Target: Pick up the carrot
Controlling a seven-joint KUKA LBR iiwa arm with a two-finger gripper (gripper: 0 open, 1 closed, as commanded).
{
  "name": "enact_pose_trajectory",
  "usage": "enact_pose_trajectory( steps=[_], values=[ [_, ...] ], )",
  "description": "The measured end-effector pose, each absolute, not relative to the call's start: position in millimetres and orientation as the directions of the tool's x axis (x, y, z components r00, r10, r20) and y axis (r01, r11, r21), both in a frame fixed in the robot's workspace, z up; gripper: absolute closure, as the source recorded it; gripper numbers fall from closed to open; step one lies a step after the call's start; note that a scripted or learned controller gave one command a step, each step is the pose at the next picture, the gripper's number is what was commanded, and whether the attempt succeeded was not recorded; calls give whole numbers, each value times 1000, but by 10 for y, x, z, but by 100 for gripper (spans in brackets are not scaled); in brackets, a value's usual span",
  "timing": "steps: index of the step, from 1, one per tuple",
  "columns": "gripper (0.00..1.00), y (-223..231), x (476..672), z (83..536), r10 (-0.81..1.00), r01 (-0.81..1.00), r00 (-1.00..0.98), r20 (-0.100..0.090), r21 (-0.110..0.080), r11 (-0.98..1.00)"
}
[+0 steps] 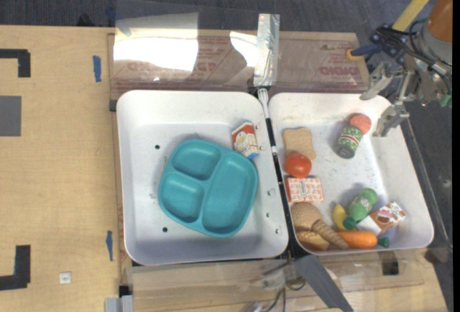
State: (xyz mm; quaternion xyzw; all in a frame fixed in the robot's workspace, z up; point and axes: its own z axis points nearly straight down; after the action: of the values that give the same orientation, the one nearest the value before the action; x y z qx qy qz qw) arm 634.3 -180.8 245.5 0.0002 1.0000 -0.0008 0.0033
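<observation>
Two shallow white plastic bins with rounded corners are set side by side on a pale wooden surface (50, 181). In the left bin (136, 231), a smooth teal plate (207, 188) with three compartments is placed near the middle, and a small red-and-white carton (246, 139) is seen just beside its upper right edge; the carton's print cannot be read. In the right bin (410, 181), toy foods are gathered: a tan slice of bread (298, 141), a glossy red tomato (298, 164) just below it, a flat pink box (305, 190), a can (351, 136) with a green label and an orange top lying tilted, a yellow banana (338, 216), a green bottle (361, 204), a small carton (389, 216), and a ridged brown cone-shaped piece (323, 228). The carrot (359, 239), orange and tapered with a green end, is found lying along the bin's near edge, touching the brown piece. The tool (394, 116) is seen at the right bin's far right corner, well apart from the carrot; nothing is seen between its fingers, and how far they are parted cannot be told.
</observation>
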Motion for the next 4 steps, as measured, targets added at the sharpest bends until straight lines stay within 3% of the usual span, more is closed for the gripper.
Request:
enact_pose_trajectory(
  steps=[1, 2, 3, 4],
  values=[
    [0, -1521, 5730, 1019, 45, 45, -999, -11, -2, 999],
    [0, -1661, 4894, 923, -134, -134, -990, -32, -10, 991],
    [0, -2017, 5042, 886, 140, 140, -990, 7, 29, 990],
    [0, -1247, 4880, 914, 178, 177, -984, -25, 5, 984]
  ],
)
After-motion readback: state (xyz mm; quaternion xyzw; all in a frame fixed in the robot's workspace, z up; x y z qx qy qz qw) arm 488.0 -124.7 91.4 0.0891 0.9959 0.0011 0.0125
